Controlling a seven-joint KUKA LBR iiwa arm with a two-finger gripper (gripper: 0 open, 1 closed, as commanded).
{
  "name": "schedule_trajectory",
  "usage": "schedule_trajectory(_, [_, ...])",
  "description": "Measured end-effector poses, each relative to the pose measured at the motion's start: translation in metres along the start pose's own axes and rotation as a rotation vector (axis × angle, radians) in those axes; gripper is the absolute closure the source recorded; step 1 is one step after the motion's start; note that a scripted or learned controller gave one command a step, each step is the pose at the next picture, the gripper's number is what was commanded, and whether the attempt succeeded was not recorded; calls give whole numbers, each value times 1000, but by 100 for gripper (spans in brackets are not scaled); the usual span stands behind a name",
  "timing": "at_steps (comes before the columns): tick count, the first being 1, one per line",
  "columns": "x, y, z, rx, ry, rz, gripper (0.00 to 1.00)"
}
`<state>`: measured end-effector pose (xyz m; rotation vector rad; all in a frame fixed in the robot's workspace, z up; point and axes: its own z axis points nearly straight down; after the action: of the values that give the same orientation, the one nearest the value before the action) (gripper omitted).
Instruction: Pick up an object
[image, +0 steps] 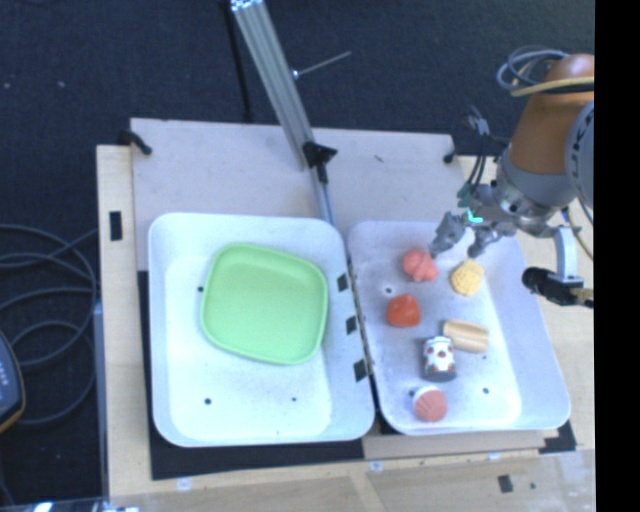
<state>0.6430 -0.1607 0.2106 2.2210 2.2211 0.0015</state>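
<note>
Toys lie in the right bin (535, 385): nearest a round red piece (430, 405), then a small can (438, 358), a bun (465, 335), a red lump (404, 311), a yellow ball (466, 278) and a pink piece (420, 265). Farther back, the hand (466, 237) hovers released, grasping nothing.

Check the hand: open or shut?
Open. The hand hangs over the right bin with its two fingers spread apart, nothing between them.
</note>
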Motion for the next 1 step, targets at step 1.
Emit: schedule_trajectory(1, [0,0,0,0,0,0,0])
